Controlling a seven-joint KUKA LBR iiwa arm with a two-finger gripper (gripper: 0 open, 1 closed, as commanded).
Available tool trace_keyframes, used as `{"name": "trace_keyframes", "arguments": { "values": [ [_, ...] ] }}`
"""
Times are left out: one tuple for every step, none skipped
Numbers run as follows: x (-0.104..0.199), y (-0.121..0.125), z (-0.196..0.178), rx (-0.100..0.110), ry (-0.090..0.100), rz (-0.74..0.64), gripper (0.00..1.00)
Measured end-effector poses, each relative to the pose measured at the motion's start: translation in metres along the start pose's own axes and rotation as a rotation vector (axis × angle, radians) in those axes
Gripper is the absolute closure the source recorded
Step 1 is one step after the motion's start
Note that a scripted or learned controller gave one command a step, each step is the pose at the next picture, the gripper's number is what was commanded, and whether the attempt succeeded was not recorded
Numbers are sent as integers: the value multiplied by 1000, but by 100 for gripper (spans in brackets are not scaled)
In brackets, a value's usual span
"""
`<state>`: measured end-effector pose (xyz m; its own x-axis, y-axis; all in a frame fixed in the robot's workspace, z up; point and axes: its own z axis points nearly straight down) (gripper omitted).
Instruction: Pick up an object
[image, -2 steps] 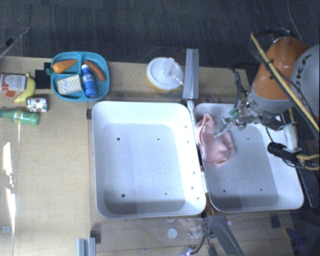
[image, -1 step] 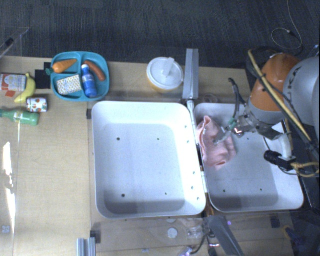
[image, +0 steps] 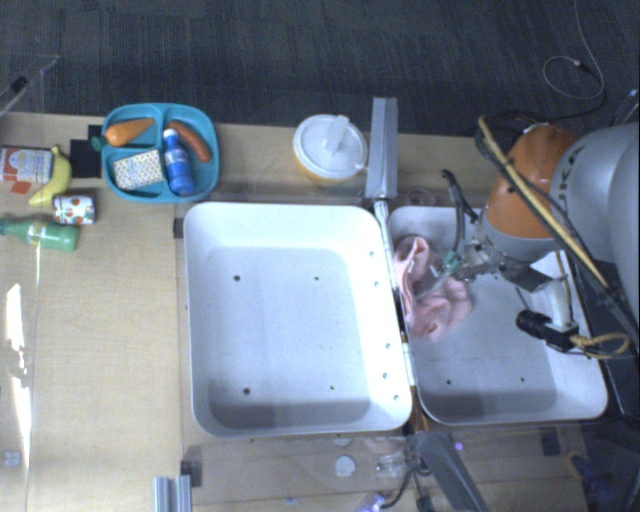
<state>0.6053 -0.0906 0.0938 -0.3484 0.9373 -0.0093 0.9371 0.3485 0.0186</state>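
The two shallow white plastic bins, the left one (image: 290, 315) and the right one (image: 520, 385), look smooth with a soft sheen. In the right bin, toward its nine o'clock edge, the crumpled pink cloth (image: 432, 300) appears soft, matt and wrinkled. The pale wood-grain surface (image: 100, 340) reads as smooth laminate, catching window glare. The blue plastic divided tray (image: 205, 135) at eleven o'clock is glossy. The grey arm casing (image: 610, 190) shows a satin finish, its orange band (image: 535, 160) shiny.

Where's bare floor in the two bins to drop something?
The left bin is bare across its whole floor. In the right bin, the near half is free, below the pink cloth. It is crowded at that bin's far left, where the gripper hangs over the cloth.
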Motion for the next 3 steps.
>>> {"name": "trace_keyframes", "arguments": {
  "values": [
    [2, 3, -12, -7, 0, -1, 100],
    [-27, 34, -53, 13, 9, -273, 100],
    [-11, 67, -91, 12, 9, -334, 100]
  ]
}}
